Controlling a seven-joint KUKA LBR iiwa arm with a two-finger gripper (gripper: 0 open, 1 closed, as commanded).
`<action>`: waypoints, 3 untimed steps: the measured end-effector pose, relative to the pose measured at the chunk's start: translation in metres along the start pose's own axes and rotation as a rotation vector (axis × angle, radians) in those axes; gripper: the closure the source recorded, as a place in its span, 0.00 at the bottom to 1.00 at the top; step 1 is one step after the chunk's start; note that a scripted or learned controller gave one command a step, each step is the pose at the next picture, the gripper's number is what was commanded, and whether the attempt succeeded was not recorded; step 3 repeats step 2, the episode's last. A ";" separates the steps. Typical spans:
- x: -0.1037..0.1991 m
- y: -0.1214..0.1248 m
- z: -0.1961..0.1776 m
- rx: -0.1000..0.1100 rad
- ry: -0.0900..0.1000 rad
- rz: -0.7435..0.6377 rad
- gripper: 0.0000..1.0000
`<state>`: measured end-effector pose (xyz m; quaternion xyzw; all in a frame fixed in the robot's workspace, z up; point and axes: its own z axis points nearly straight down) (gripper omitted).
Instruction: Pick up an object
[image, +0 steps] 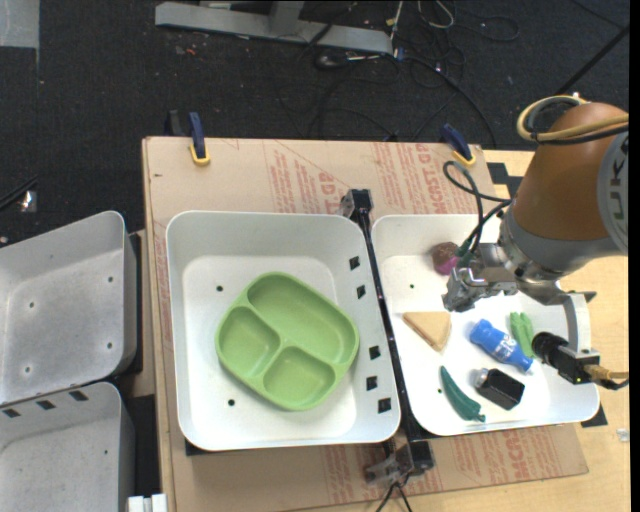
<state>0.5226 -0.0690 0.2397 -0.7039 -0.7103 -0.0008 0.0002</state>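
Camera view: a purple object (443, 257) lies at the back of the right bin (420, 232), just beside the gripper (462, 291). Whether anything is gripped cannot be told. An approach is judged underway; a descent onto one object is called for.

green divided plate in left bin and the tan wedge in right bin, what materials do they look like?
Green divided plate: looks like moulded plastic, matte to satin, uniform colour with smooth rounded compartment walls.
Tan wedge: less clear; flat dull beige with crisp edges and no shine suggests foam or soft toy plastic, possibly wood.
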 end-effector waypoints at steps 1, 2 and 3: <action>0.053 0.008 0.012 0.003 0.000 0.001 1.00; 0.114 0.025 0.005 -0.001 0.001 0.000 1.00; 0.114 0.025 0.005 -0.001 0.001 0.000 1.00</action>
